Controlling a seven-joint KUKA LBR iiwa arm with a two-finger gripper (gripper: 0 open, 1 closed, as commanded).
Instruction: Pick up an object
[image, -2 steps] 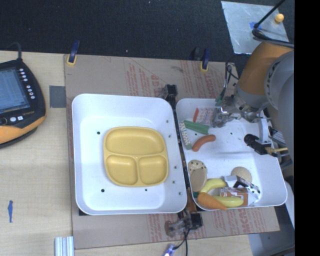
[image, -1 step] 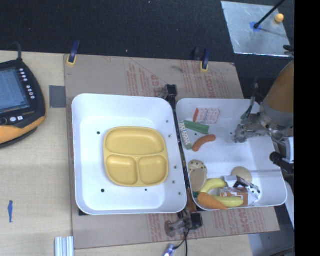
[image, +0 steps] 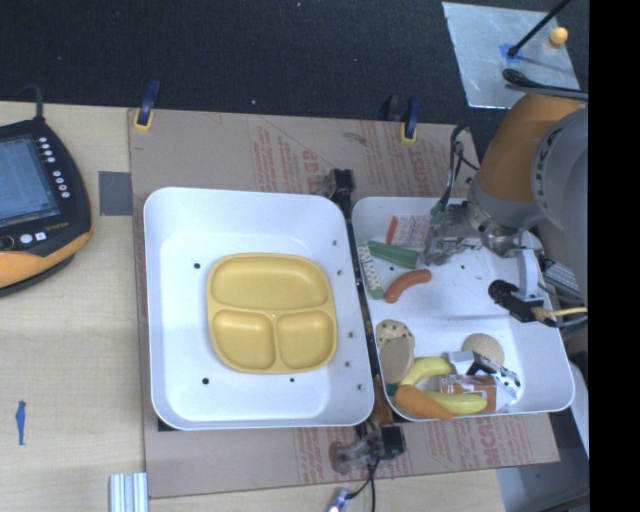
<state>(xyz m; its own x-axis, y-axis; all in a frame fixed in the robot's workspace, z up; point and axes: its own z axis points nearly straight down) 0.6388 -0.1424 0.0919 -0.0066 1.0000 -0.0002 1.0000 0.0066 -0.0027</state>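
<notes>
My gripper (image: 441, 243) hangs over the back part of the right bin (image: 545, 345), just right of a green object (image: 391, 254) and a red-and-white packet (image: 405, 229). A reddish sausage (image: 407, 285) lies slightly below and left of the gripper, apart from it. At the bin's front lie a yellow banana (image: 436, 372), an orange carrot (image: 421, 403), a printed packet (image: 482, 384), a tan oval piece (image: 394, 346) and a round tan piece (image: 485, 347). I see nothing between the fingers.
The left bin (image: 175, 300) holds a yellow divided plate (image: 271, 311). A handheld controller (image: 35, 200) rests on the bench at far left. The grey arm with its orange band (image: 530, 160) comes in from the upper right over the right bin.
</notes>
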